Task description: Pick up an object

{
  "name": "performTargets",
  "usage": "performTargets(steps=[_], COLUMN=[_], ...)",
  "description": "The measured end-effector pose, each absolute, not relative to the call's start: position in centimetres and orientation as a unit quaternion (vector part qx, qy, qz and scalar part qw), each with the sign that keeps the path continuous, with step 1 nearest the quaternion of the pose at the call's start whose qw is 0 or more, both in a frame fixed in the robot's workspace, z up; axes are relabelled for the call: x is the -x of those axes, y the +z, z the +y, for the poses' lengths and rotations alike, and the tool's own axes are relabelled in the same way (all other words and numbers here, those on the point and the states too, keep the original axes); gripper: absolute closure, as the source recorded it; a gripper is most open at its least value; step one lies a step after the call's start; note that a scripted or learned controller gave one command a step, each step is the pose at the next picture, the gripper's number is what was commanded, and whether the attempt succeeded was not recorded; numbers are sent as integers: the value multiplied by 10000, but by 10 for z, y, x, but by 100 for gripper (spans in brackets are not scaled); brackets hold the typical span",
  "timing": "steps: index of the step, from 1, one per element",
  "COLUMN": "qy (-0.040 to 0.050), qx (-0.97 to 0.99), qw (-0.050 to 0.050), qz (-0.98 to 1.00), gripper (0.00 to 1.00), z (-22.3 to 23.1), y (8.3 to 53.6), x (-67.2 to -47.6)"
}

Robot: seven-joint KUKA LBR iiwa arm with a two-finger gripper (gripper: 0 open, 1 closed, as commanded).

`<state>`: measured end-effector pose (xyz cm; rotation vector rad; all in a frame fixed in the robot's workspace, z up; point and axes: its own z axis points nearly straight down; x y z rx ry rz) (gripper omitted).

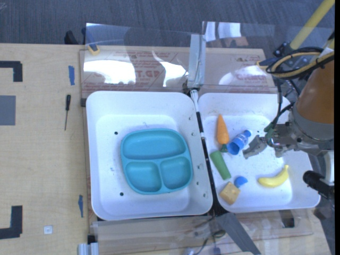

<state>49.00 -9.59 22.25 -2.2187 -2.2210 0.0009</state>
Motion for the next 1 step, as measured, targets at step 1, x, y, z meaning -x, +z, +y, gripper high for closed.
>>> performTargets(steps=[1], qy=[1], qx=[6507], qw=[0], qz=[-7593], gripper=[0], z=[-70], y=[188], x=[-553])
